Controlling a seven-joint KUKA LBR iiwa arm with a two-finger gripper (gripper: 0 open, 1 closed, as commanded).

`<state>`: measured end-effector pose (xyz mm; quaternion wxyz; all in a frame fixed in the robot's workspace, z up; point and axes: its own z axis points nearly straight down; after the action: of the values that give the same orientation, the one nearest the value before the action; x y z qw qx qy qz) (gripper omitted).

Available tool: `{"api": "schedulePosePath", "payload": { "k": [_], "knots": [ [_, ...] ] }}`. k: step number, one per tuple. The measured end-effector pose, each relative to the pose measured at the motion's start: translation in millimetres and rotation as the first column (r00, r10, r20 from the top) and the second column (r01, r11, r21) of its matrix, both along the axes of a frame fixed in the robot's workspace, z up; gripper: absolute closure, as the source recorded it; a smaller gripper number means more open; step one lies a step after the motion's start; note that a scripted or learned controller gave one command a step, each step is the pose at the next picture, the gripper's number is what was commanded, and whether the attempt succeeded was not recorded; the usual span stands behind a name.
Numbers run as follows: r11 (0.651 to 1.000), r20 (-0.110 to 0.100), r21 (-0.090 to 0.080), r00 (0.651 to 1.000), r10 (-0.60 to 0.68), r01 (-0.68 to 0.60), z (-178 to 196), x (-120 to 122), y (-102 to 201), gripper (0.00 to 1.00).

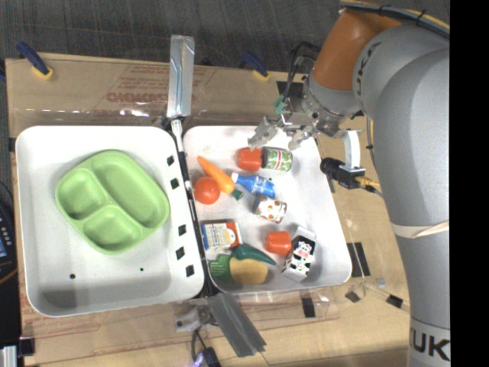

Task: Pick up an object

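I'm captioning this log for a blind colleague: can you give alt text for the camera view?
The end effector hovers over the right bin, fingers spread above a small can among toy foods. The left bin holds a green divided plate.

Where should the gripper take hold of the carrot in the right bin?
Grip the carrot across the middle of its orange body, coming straight down from above. It lies flat and slanted, with the tomato close against its lower side, so the fingers probably fit best set across its narrow width.
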<state>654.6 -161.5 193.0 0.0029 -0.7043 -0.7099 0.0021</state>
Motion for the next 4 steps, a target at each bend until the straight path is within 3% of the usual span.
{"api": "schedulePosePath", "payload": {
  "k": [1,2,3,4],
  "knots": [
    [0.998,0.002,0.000,0.998,0.066,-0.066,-94.2,-17.4,4.1,0.00],
    [0.996,0.000,0.000,0.996,0.092,-0.092,-105.2,-49.7,66.4,0.00],
    [0.998,0.004,-0.002,0.998,0.057,-0.057,11.7,-131.2,-0.2,0.00],
    [0.985,0.004,-0.001,0.985,0.171,-0.171,-104.1,-117.6,38.6,0.00]
  ]
}}
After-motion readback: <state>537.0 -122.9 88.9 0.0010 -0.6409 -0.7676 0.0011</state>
